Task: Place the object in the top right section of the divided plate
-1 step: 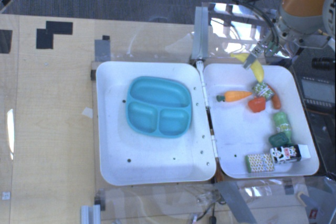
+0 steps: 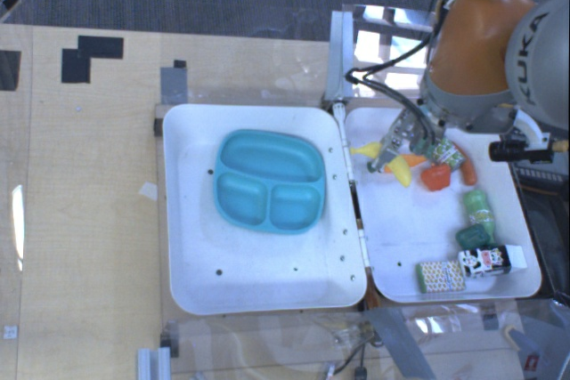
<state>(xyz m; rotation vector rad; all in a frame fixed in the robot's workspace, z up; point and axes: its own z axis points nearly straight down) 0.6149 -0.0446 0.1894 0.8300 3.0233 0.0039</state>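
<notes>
In the left shallow white bin [image 2: 191, 280]: a blue plastic divided plate [image 2: 270, 181], one wide section along its far side, two smaller ones along the near side. Lying flat, near the bin's middle, well apart from everything in the other bin.

In the right shallow white bin [image 2: 401, 236], at its upper left: the grey arm's two-finger gripper [image 2: 389, 154], reaching in from the right under the orange band, low over a small yellow elongated toy piece [image 2: 363, 151]. Long axis of that piece roughly left to right, narrow end towards the divider between the bins, other end hidden beneath the gripper. Resting on the bin floor, as far as can be seen; contact with the gripper not clear. Wide or narrow for the pincer: cannot tell from this angle.

Just right of the gripper: a second yellow-orange piece [image 2: 405, 171], slanted down to the right, touching a red-orange block [image 2: 435, 178]. Beside that, an orange carrot-shaped toy [image 2: 465, 166]. Further down the right side: a light green bottle [image 2: 478, 207], a dark green lump [image 2: 472, 236], a black-and-white milk carton [image 2: 492, 261] on its side, and a speckled small box [image 2: 441, 276] next to it.
</notes>
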